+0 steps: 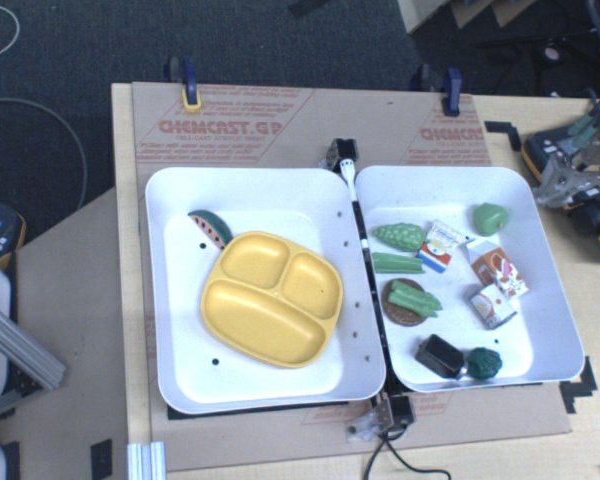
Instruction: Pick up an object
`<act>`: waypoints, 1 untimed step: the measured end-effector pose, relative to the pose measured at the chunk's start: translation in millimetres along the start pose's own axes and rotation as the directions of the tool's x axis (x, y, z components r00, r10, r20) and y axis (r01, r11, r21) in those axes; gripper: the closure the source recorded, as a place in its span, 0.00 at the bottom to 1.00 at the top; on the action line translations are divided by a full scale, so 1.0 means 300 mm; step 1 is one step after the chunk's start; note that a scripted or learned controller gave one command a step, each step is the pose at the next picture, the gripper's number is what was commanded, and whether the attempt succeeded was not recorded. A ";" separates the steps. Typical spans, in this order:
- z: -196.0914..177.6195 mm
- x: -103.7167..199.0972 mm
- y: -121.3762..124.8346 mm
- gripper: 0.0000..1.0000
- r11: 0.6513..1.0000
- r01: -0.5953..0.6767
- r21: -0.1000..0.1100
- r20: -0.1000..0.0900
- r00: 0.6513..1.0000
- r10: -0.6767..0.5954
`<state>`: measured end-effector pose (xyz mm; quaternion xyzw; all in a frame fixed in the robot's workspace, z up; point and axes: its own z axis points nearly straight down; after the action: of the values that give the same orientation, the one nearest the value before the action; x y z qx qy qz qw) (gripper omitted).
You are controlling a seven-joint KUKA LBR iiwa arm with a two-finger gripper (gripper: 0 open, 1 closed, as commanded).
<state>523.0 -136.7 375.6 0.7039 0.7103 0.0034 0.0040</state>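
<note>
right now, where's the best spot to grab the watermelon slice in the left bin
Probably across the narrow width of the watermelon slice, coming straight down from above. It lies flat on the floor of the left bin, a thin curved wedge, apart from the yellow plate beside it, with bare floor on its upper-left side for the fingers.

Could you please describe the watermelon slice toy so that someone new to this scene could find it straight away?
Look at the left white bin, the one holding the big yellow divided plate. Just beyond the plate's upper left edge lies the watermelon slice, a small curved wedge. Its red flesh and dark green rind set it apart; it is the only small item in that bin.
</note>
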 end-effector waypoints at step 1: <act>0.252 -0.094 0.076 1.00 1.000 -0.011 0.017 -0.002 1.000 0.011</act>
<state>546.9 -164.8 300.4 0.7077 0.7065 -0.0018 -0.0024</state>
